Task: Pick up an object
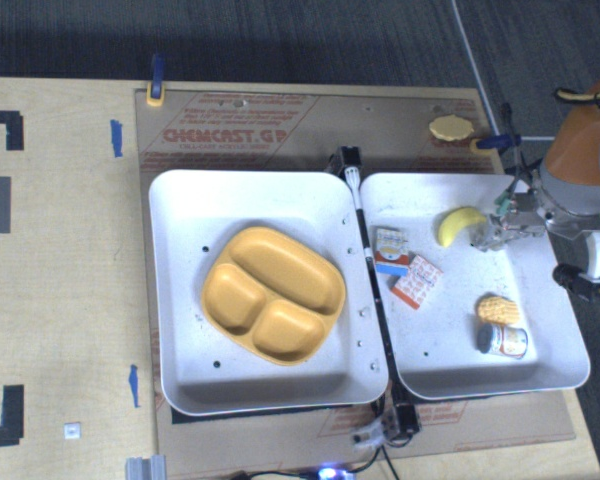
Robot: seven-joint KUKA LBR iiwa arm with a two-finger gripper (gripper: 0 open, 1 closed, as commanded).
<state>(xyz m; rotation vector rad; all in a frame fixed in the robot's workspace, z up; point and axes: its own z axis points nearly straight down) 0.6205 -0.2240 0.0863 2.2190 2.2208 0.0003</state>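
Note:
My gripper (493, 234) hangs over the far part of the right bin (570, 368), its tips just right of a yellow banana (457, 225). Nothing shows between the tips. Toward the bin's left side lie a small grey-and-blue packet (390, 248) and a red-and-white packet (417, 281). Near the bin's front right sit a round waffle-like biscuit (498, 310) and a small can (506, 341) side by side.
The left bin (170, 268) holds a yellow three-compartment tray (272, 293). A tan round piece (451, 128) lies on the cardboard behind the right bin. The arm's grey body and orange band (580, 153) reach in from the right edge.

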